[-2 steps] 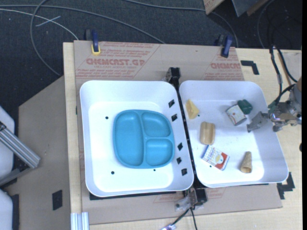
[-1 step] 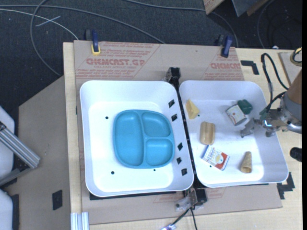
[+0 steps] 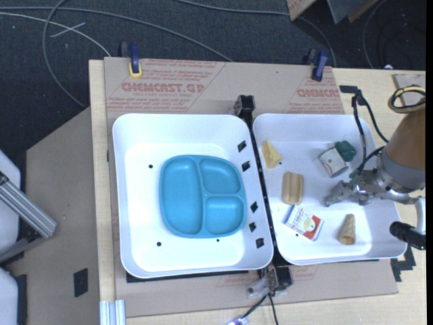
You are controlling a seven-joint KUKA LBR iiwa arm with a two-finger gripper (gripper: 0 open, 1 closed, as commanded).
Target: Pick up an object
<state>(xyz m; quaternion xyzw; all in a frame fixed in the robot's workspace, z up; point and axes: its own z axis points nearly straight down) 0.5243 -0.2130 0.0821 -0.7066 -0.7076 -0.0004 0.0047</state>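
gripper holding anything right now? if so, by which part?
Nothing is held. The gripper hangs over bare floor of the right bin, apart from the cone-shaped piece, the tan block and the small card.

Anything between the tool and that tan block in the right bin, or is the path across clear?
Nothing visible stands between them. The tool hangs in the right bin, and the tan block lies to its left in the view across bare white floor. The small carton and the cone lie nearer the front edge, off that line.
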